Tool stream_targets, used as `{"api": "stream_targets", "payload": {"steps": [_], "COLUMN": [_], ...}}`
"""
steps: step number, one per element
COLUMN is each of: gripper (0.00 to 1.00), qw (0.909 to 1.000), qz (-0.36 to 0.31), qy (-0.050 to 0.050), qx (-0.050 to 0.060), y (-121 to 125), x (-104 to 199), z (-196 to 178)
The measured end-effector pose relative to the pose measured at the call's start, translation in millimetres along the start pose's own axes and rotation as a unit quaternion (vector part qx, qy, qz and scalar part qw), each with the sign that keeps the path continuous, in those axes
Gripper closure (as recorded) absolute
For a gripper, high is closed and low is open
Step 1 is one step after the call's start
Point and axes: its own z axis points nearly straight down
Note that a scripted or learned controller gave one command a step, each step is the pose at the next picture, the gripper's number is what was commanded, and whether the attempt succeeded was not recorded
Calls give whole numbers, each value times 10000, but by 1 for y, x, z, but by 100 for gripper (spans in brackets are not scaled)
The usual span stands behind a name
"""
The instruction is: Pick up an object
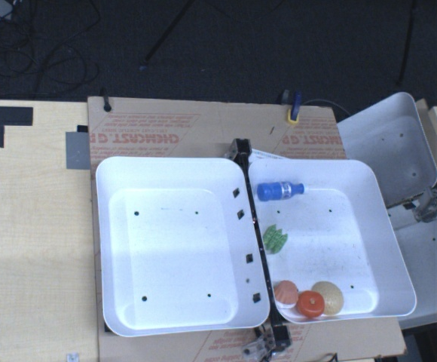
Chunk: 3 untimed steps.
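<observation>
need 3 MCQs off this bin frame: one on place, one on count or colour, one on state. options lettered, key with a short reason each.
1. Where does the blue bottle lie?
A. near the far end of the right bin
B. in the middle of the left bin
C. on the cardboard outside both bins

2. How many round items sit clustered at the near edge of the right bin?
A. one
B. three
C. five

3. How is the blue bottle posed?
A. standing upright on its base
B. lying on its side
C. propped against the green item

Key:
1 A: the bottle rests near the far wall of the right bin, close to the divider.
2 B: a pink piece, a red piece and a tan piece sit together there.
3 B: its long side lies along the bin floor, cap toward the right; the green item lies apart from it.
</observation>
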Motion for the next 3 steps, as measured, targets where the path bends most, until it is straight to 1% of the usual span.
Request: {"api": "stream_targets", "payload": {"steps": [1, 2, 3], "gripper": [100, 100, 100], "qw": [10000, 10000, 10000], "qz": [12, 11, 12], "qy": [12, 14, 15], "qx": [30, 31, 29], "y": [0, 0, -1], "x": [1, 1, 1], "z": [55, 106, 137]}}
